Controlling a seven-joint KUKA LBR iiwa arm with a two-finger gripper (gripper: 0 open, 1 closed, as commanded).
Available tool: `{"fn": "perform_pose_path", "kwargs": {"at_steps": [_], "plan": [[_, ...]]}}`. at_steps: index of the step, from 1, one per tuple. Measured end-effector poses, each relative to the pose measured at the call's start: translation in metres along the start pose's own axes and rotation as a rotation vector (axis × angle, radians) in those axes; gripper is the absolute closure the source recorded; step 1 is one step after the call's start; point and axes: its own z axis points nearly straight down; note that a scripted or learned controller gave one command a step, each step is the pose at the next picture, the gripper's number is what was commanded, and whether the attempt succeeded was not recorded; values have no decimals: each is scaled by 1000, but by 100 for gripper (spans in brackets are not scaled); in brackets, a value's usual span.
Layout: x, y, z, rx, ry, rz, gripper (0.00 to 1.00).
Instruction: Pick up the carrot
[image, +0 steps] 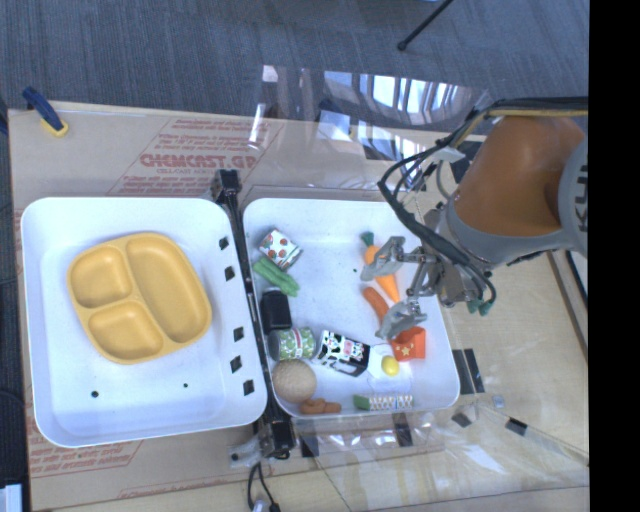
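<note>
A yellow divided plate (138, 296) was noted in the left bin (40, 330). In the right bin (330, 215), the carrot (383, 280) was observed between the fingers of the open pincer (398, 284), ungripped, above a cardboard-covered worktop (90, 150).

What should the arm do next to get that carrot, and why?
Probably lower straight down and close. The gripper is open, one finger near the carrot's leafy end and the other past its lower end, so the carrot lies in the gap, not yet held. A red block sits close by, so it shouldn't drift that way.
</note>
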Motion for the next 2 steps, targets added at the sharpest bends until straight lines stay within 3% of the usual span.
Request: {"fn": "perform_pose_path", "kwargs": {"at_steps": [1,2], "plan": [[-73,-50,68,-3,4,-67,0],[-94,-49,152,-3,4,36,0]]}}
